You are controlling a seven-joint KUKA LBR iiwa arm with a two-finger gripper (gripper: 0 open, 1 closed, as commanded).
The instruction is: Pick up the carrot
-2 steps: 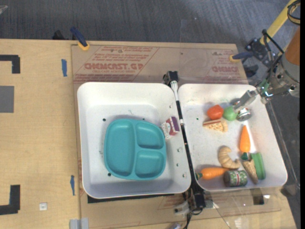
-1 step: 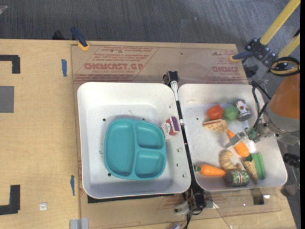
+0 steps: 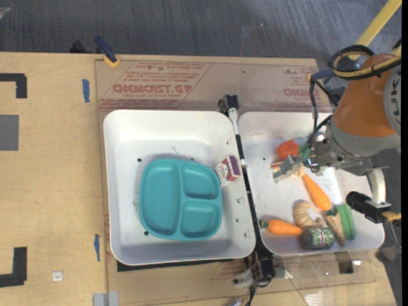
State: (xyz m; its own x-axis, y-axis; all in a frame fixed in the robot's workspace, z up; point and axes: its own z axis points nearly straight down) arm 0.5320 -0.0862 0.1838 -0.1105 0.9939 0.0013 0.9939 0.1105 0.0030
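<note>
The metal two-finger gripper [image 3: 290,167] hangs low over the right-hand shallow white plastic bin [image 3: 264,196], toward its far half, just beside a small red-orange rounded toy vegetable [image 3: 287,149]. Whether it is spread or pressed together I cannot tell; nothing visibly sits in it.

Two orange things in this bin could answer to the task. One tapered orange toy carrot [image 3: 317,192] lies just beside the gripper toward the bin's right wall, its long axis running diagonally from near the gripper down toward the near right corner. A second orange toy carrot with a green leafy stub [image 3: 280,227] lies along the bin's near edge, close to its near left corner, long axis roughly parallel to that edge, green end toward the left wall and tip pointing right. Beside its tip sit a beige knobbly toy [image 3: 307,213] and a dark cylindrical can [image 3: 317,238] (crowded company for a grasp).

By my reading the step in hand is the approach, with no carrot lifted yet. The next move calls for centring over one carrot's middle and turning the wrist so the closing line crosses its long axis.

The left white plastic bin [image 3: 121,171] holds a teal divided plastic plate [image 3: 180,198].
</note>
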